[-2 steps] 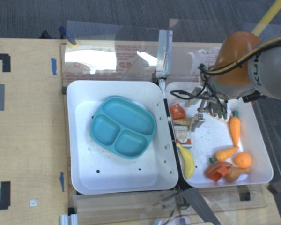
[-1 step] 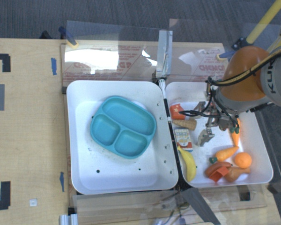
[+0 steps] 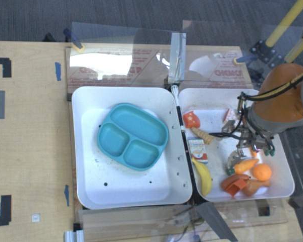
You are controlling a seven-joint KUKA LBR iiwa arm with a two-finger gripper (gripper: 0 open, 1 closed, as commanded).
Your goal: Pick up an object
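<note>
Hovering low over right bin (image 3: 285, 183), gripper (image 3: 238, 160) just above carrot (image 3: 246, 166) beside orange (image 3: 262, 172); nothing lifted yet, grasp and raise remaining (fingers' state: cannot tell, too blurred). Sitting alone in left bin (image 3: 86, 185): blue divided plate (image 3: 133, 136). Resting on pale wooden bench (image 3: 28, 135), dark floor (image 3: 141, 4) beyond.
</note>
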